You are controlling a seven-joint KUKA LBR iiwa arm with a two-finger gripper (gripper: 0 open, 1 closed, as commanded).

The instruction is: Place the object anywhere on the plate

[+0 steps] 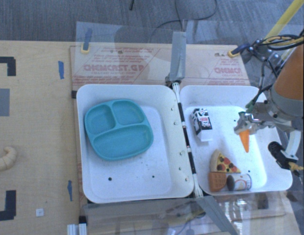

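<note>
**Orange carrot at the jaws over the right bin**

The gripper [246, 125] sits over the right side of the right bin [282, 180], with the arm [289, 82] and its orange band reaching in from the right edge. An orange carrot-shaped piece [245, 140] hangs point-down directly beneath the jaws, its top tucked between them, so the jaws appear clamped on it.

Left of the gripper in the same bin lies a small black-and-white carton [202, 124], close to the divider between the bins. Below it, near the front wall, lie a toy pizza slice [223, 163], a waffle-patterned piece [216, 181] touching it, and a small can [239, 182] on its side just beside that.

The teal plate [117, 129], with three compartments, lies in the left bin [132, 185], well apart from the carrot. A pale curved item [5, 159] rests on the wooden surface [34, 106] at far left.
</note>
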